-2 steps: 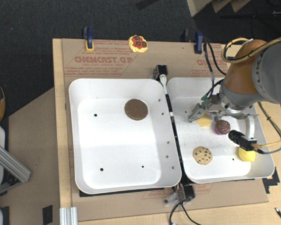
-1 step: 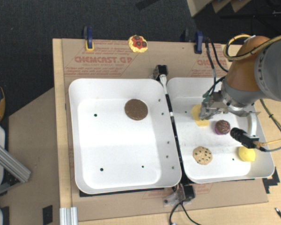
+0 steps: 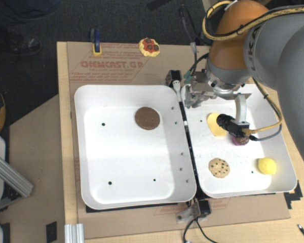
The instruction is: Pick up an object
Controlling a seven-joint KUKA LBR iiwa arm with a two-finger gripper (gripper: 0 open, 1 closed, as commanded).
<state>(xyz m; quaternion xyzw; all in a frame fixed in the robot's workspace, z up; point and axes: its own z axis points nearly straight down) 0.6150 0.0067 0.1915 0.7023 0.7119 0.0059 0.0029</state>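
The gripper (image 3: pixel 191 99) is hanging over the far left corner of the right bin (image 3: pixel 233 184), close to the wall it shares with the left bin (image 3: pixel 121 161). Whether it is spread or closed cannot be told. A yellow piece (image 3: pixel 214 126) is lying nearest to it. A purple piece (image 3: pixel 240 140), a spotted cookie (image 3: pixel 219 167) and a yellow ball (image 3: pixel 266 165) are lying farther off in the same bin. A brown disc (image 3: pixel 147 118) is lying in the left bin.

brown disc (image 3: pixel 147 118) | tan cookie (image 3: pixel 219 167), dark specks | yellow ball (image 3: pixel 266 166) | white bins (image 3: pixel 116 158)
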